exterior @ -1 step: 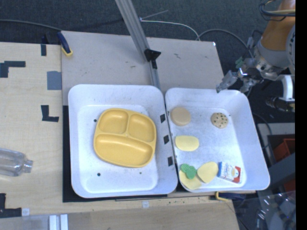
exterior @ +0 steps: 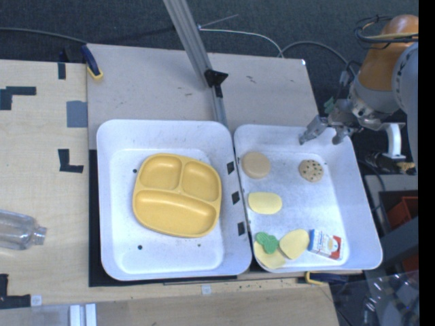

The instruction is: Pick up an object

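Note:
The right bin [exterior: 353, 182] holds a tan round cookie [exterior: 256, 164], a chocolate-chip cookie [exterior: 311, 170], a pale yellow oval piece [exterior: 264, 203], a green leafy toy [exterior: 266, 242], a yellow chip-like piece [exterior: 293, 243] and a small red-and-white packet [exterior: 325, 244]. My gripper [exterior: 321, 134] hangs over the bin's far right corner, above and just behind the chocolate-chip cookie. Its two fingers stand apart with nothing between them.
The left bin [exterior: 112, 182] carries a yellow three-compartment plate [exterior: 178, 194]. A metal camera pole [exterior: 190, 36] slants down to the bins' far edge. A clear plastic bottle [exterior: 19, 229] lies on the wooden bench at the left. Cables run behind the bench.

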